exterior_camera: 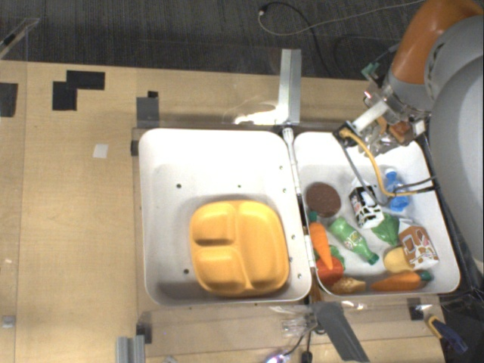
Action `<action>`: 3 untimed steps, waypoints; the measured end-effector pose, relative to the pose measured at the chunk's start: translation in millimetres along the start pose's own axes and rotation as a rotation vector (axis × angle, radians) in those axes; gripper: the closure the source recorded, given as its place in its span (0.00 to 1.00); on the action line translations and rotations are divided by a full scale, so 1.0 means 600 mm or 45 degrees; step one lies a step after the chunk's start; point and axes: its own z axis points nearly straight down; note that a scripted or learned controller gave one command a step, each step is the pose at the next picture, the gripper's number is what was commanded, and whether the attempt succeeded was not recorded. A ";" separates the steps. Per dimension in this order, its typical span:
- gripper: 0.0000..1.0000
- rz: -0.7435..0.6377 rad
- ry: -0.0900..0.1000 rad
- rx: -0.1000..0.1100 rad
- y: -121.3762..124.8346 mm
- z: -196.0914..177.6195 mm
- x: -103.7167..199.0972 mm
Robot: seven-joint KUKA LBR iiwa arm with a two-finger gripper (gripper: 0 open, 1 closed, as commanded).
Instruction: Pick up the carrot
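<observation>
- The gripper (376, 129) hangs over the far right corner of the right bin (333, 153), below the arm's orange band (423, 32); whether it is open or closed cannot be told from this view, and nothing can be seen held in it.
- A yellow cable (366, 157) loops down from the wrist across the bin's white floor.
- Just below the gripper, a small blue item (393, 187) lies near the bin's right side.
- A black-and-white cow-patterned toy (367, 206) sits left of the blue item, and a round brown disc (324, 197) lies further left, near the divider between the bins.
- A green bottle (352, 238) lies slanted in the middle of the bin, with a green leafy piece (386, 229) just to its right.
- The carrot (321, 242) lies against the left wall of the right bin, lengthwise along the divider, well apart from the gripper; a red-and-green piece (331, 262) touches its near end.
- Along the near wall lie a brownish piece (346, 284), a second, long orange vegetable (397, 281), a yellow rounded fruit (395, 259) and a small brown-and-white carton (418, 246).
- The left bin (174, 165) holds a yellow compartment tray (238, 246), set toward its near right part.
- Both bins rest on the wooden bench (68, 225).
</observation>
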 end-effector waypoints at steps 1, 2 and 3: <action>1.00 0.071 -0.003 0.002 0.039 0.079 -0.049; 1.00 0.116 0.001 -0.002 0.093 0.206 -0.062; 1.00 0.106 0.005 -0.005 0.092 0.185 -0.058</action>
